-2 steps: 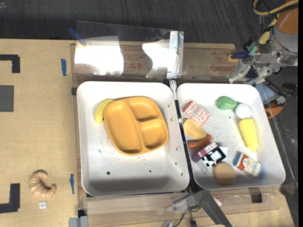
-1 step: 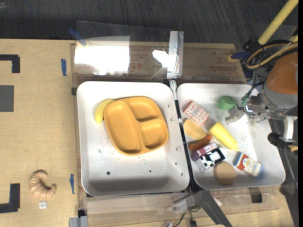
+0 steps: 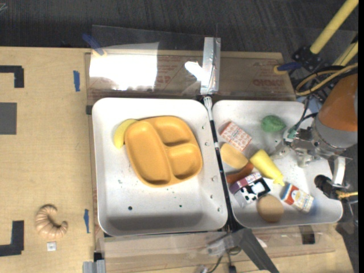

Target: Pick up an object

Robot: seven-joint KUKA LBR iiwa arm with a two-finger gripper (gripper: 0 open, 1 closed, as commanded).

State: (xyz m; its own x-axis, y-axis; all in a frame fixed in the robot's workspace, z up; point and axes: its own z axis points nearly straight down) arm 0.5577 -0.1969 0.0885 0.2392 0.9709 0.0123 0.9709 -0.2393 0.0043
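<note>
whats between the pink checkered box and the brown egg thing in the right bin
In the camera view, between the pink checkered box and the brown egg-shaped object lie a tan rounded piece, a yellow corn-like cone and a black-and-white printed packet.

An orange divided tray (image 3: pixel 163 149) is lying in the left bin (image 3: pixel 108 203), partly covering a yellow banana (image 3: pixel 120 132). The right bin (image 3: pixel 330 209) is holding a green lump (image 3: pixel 273 123), a yellow cone (image 3: pixel 265 166), a patterned box (image 3: pixel 235 136) and a brown ball (image 3: pixel 269 207). The hand (image 3: pixel 304 147) is hanging over that bin's right side. A pale curled toy (image 3: pixel 50 220) is sitting on the counter (image 3: pixel 40 152).
</note>
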